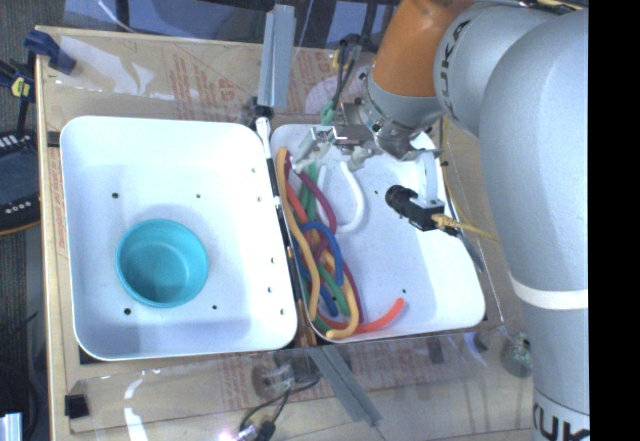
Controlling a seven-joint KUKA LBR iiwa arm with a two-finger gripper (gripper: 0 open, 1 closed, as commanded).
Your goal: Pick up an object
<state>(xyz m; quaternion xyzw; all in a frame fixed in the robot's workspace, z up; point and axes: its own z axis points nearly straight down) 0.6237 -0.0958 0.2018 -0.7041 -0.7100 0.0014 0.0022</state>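
Rubbery cords (318,249) — coiled, smooth round teal bowl (163,262)

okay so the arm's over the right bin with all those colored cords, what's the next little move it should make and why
Probably a short descent straight down. The gripper sits over the far end of the right bin, just above the top of the tangle of colored cords, and no cord shows between its fingers. The blue bowl lies in the left bin, farther off.
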